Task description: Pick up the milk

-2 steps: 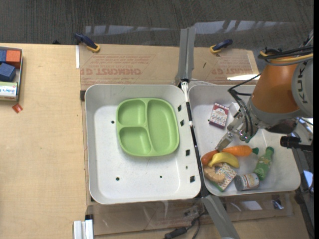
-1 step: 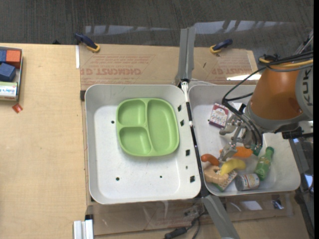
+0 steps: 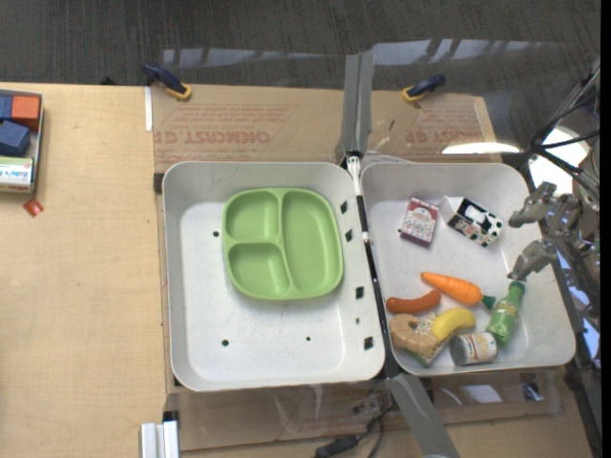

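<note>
Plywood table [image 3: 76, 284] carries two white bins [image 3: 181, 256] over grey carpet [image 3: 286, 17]; we see the gripper's [image 3: 531, 237] fingers spread open.

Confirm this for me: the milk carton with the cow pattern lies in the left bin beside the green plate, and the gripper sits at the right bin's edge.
Not quite. The camera view shows the milk carton in the right bin, next to a small pink-and-white carton, not in the left bin with the green plate. The gripper does sit at the right bin's edge.
</note>
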### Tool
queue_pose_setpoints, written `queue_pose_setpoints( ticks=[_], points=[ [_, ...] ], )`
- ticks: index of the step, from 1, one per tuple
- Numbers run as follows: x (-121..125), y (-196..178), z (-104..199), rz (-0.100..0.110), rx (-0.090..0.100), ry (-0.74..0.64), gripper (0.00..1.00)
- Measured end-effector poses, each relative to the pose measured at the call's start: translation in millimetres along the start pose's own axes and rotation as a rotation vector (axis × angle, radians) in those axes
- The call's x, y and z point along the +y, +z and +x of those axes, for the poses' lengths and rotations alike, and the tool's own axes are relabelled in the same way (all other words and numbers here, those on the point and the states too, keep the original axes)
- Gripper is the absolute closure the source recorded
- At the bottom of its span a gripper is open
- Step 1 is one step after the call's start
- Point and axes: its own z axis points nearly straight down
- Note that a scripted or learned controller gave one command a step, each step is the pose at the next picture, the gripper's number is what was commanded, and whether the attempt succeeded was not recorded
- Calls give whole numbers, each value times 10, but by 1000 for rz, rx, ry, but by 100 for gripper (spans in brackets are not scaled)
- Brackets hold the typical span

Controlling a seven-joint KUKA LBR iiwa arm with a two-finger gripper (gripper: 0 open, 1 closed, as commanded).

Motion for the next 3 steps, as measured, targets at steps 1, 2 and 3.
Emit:
queue_pose_setpoints(
  ticks=[1,2,3],
  points=[
    [-151,1247,238,0,3,-24,0],
    [-149,1150,219,-2,-2,-20,100],
    [512,287,-436,-1,1,12,100]
  ],
)
